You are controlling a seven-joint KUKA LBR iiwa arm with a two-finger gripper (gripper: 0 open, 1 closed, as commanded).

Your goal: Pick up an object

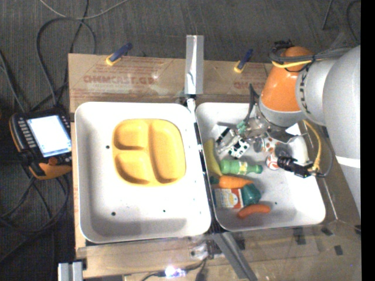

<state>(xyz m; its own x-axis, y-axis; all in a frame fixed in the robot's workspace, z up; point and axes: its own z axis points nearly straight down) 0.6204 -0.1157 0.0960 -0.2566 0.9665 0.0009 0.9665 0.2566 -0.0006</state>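
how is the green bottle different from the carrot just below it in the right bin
The green bottle is green with a pale yellow cap end, while the carrot is orange with a green end. The green bottle looks a little longer than the carrot. The green bottle lies nearer the gripper; the carrot sits nearer the front. Both lie on their sides, roughly parallel.

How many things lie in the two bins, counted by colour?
Yellow: 2, the divided tray and the banana
Green: 1, the bottle
Orange: 2, the carrot and the carton
Red: 1, the sausage
Total: 6
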